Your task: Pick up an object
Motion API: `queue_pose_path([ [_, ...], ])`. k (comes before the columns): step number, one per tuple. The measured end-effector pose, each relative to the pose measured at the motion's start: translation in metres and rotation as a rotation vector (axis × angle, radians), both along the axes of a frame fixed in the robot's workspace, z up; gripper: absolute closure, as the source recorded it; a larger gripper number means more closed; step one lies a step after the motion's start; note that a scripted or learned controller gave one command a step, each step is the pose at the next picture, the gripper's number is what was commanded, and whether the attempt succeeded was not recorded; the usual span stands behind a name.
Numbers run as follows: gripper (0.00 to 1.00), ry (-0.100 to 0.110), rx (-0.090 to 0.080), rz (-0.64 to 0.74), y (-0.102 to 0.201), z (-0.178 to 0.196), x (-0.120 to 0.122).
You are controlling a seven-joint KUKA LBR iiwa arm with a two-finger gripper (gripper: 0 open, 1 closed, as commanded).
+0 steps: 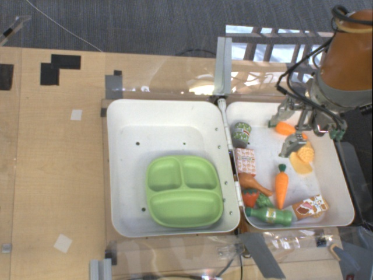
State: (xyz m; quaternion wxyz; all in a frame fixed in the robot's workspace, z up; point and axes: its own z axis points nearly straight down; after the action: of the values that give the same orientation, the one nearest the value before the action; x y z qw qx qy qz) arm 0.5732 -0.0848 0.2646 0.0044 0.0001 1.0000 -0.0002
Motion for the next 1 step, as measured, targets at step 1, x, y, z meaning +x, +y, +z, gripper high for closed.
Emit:
queue_pose_path([
  [1,0.0,0.008,0.001,-0.065,-0.0201,-0.0881,-0.0509],
])
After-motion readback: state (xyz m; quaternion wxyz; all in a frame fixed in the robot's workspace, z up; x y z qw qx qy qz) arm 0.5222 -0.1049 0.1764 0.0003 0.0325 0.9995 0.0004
